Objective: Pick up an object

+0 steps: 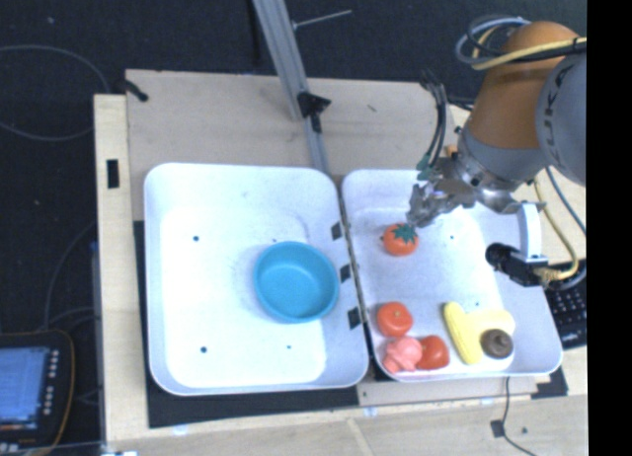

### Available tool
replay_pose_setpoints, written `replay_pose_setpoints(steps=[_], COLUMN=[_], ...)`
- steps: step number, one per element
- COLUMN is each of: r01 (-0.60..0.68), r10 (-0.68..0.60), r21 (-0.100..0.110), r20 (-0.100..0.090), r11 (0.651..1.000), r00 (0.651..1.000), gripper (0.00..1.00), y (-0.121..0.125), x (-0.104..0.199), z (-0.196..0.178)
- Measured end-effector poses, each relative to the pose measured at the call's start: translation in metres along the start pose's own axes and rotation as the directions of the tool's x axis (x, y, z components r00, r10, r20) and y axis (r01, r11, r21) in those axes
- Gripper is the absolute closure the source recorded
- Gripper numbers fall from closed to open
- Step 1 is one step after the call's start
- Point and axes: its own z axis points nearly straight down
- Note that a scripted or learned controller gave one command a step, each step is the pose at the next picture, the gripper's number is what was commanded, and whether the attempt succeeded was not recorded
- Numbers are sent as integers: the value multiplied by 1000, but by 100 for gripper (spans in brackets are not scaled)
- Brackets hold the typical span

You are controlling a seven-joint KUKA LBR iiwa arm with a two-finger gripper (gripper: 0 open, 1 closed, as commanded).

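Note:
In the right bin (464,247), a small orange tomato with a green top (399,240) lies near the far left part. My gripper (422,209) hangs just above and to the right of it, its tip close to the green top. Along that bin's near edge lie an orange-red ball (394,319), a pink piece (401,355), a red piece (434,350) and a yellow piece (460,330) with a brown-ended roll (497,342) beside it. A blue bowl (294,281) sits in the left bin (197,217).
A slanted metal pole (281,49) rises from the bench behind the bins' shared edge. A black fitting (511,262) with cables sits at the right bin's right side. A small screen (28,385) stands off the bench at the lower left.

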Motion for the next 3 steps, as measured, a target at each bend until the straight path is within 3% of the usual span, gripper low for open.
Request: replay_pose_setpoints(steps=[3], r01=[0], r10=[0], r21=[3], r20=[1], r11=[1000], r00=[1000], gripper=[100], y=[45], x=[143], z=[-16])
